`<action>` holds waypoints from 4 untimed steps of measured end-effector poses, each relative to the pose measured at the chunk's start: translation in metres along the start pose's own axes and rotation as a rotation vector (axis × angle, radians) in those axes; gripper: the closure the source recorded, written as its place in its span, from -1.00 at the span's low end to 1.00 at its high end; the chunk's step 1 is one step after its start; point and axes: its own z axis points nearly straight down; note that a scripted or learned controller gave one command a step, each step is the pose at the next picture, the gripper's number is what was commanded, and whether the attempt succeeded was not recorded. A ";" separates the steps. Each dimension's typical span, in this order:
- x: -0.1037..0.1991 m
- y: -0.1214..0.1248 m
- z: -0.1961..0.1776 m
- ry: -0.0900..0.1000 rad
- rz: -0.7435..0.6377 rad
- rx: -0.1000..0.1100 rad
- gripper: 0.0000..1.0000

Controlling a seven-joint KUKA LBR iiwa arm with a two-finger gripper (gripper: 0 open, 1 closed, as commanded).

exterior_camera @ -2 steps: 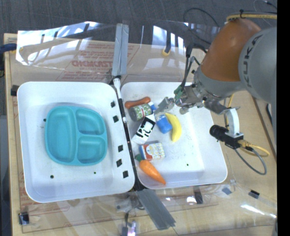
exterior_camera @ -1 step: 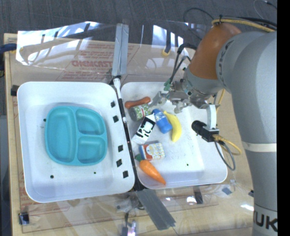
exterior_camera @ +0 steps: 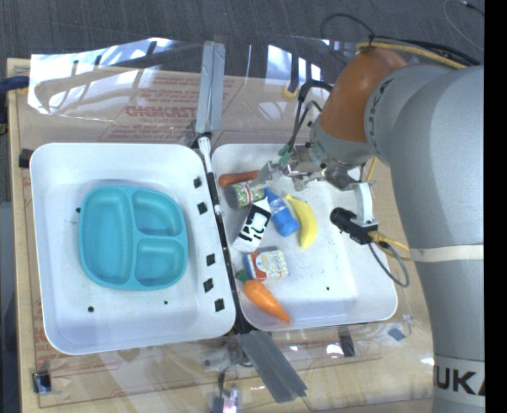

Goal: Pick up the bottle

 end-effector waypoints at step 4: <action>0.004 -0.021 -0.003 -0.013 -0.205 -0.024 1.00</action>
